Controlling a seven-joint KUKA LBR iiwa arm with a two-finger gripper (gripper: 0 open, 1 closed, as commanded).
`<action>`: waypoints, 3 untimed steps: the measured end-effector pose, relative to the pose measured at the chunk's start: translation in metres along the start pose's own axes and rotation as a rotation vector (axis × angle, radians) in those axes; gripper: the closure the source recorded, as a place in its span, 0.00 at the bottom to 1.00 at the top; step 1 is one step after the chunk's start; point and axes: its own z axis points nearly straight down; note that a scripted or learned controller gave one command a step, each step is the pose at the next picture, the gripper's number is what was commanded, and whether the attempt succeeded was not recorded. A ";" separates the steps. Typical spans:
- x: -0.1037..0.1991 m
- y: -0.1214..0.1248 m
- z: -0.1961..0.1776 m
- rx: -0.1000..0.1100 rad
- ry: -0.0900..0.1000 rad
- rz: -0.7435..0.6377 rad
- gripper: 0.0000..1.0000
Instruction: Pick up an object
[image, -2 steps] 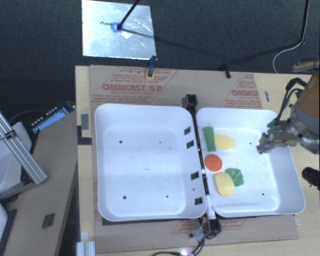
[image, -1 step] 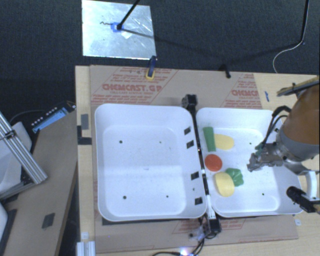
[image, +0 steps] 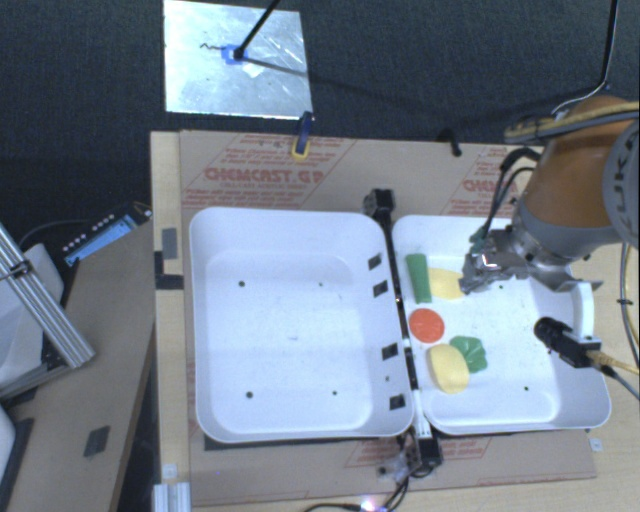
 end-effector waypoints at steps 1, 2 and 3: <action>-0.045 -0.002 -0.096 -0.005 -0.005 0.013 1.00; -0.103 -0.044 -0.208 -0.007 -0.007 0.017 1.00; -0.048 -0.025 -0.046 0.020 0.004 0.004 1.00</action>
